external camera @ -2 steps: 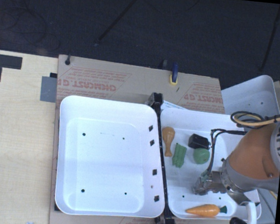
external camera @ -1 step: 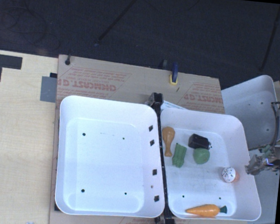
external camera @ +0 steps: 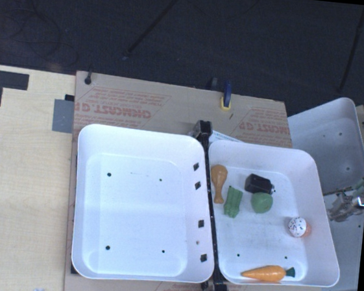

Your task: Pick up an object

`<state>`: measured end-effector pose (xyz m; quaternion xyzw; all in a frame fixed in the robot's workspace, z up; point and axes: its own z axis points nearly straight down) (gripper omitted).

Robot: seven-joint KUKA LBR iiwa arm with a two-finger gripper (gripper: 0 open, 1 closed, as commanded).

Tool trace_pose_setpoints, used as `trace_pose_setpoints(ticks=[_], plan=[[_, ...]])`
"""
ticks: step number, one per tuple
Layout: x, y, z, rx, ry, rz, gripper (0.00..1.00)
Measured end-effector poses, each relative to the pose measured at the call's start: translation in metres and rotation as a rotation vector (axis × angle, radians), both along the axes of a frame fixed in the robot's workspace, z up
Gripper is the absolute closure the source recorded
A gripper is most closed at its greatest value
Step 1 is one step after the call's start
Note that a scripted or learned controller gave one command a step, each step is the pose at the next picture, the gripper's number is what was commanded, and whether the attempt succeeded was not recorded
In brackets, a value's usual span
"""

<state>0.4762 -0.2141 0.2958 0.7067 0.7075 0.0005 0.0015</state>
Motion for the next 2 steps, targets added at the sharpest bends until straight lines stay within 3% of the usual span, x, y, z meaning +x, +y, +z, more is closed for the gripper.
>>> trace_pose_setpoints(ticks=[1, 2], plan=[[-0.003, 0.068, -0.140, 0.010, 0.020, 0.002, 1.00], [0.001, 0.012, 0.012, -0.006, -0.011, -0.005, 1.00]])
